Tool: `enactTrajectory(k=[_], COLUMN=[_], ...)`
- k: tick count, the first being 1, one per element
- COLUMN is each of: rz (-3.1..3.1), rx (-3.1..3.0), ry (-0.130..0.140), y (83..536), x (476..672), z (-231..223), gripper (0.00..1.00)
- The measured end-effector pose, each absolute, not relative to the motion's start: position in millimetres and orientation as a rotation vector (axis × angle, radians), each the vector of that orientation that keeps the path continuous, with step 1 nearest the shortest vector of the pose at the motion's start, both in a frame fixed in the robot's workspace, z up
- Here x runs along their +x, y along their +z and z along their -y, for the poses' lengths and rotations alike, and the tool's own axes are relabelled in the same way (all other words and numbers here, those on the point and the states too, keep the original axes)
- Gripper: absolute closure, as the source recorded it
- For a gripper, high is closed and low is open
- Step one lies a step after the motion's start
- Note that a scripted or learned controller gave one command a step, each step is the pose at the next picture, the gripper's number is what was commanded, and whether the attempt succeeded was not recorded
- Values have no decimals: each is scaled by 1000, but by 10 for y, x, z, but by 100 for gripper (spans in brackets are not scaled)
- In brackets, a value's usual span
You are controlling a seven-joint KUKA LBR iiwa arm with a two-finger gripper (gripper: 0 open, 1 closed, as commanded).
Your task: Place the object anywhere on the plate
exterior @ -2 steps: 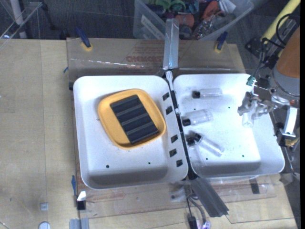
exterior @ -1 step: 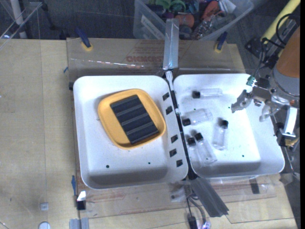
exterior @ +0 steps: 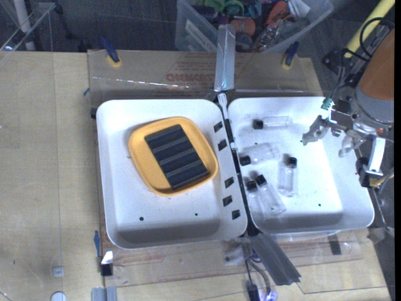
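1. Camera view: the gripper [exterior: 366,158] hangs at the 3 o'clock edge of the right bin [exterior: 332,215]; whether its jaws are open or closed I cannot tell.
2. Several clear vials with black caps [exterior: 287,173] lie scattered in that bin, toward 9 o'clock of the gripper; none is held.
3. The yellow plate [exterior: 141,144], carrying a dark ribbed insert [exterior: 175,155], sits in the left bin [exterior: 119,218].
4. My judgement: pick an isolated vial, such as the upper one [exterior: 270,123], and grasp across its body, not along it.
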State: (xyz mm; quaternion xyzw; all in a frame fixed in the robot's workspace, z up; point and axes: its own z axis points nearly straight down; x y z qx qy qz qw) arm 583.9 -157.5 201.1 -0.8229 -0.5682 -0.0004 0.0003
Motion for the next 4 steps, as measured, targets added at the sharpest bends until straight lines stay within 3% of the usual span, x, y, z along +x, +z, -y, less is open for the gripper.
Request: enactTrajectory(k=[1,2,3,4], rz=[1706,1672,1751,1750], rx=[-2640,-2662,-2612,-2612], ry=[0,1,0,1], y=[2157,1892,2025,1860], x=[5871,6077,6193,6455], z=[1639,1589,2028,2032], gripper=[0,0,0,0])
